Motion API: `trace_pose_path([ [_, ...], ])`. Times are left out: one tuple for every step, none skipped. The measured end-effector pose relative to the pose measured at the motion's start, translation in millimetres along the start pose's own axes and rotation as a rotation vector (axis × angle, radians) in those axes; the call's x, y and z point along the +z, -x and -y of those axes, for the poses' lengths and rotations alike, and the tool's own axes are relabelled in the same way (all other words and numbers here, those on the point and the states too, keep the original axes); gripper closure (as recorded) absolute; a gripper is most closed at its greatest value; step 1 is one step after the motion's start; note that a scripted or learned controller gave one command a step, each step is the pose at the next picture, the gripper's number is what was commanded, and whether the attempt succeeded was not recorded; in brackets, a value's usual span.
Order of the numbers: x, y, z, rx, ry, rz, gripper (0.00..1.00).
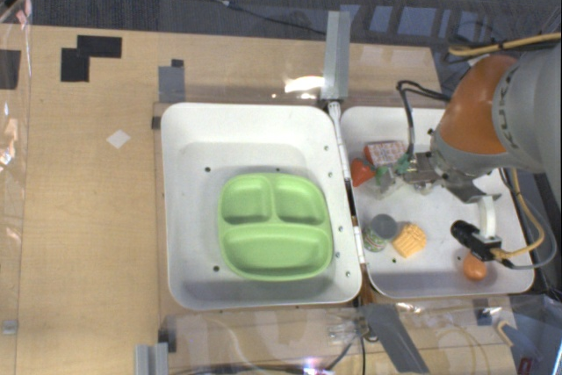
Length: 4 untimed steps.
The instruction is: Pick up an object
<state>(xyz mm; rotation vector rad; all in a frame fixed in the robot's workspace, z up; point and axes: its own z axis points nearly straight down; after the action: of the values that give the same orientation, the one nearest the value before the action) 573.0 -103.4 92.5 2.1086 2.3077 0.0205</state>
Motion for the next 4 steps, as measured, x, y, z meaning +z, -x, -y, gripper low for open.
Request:
trace_pose_path([
  [4.5,14.0,-76.2,0.226,-0.041,-0.006,0.0],
  [-6.6,13.6,-77.1,0.215,-0.041,-0.004,1.0],
  [-55.2,30.7,-82.4,0.248,-0.014,0.001,1.0],
  [-25.2,28.5,-79.3,0.139,-0.039,-0.001,1.0],
])
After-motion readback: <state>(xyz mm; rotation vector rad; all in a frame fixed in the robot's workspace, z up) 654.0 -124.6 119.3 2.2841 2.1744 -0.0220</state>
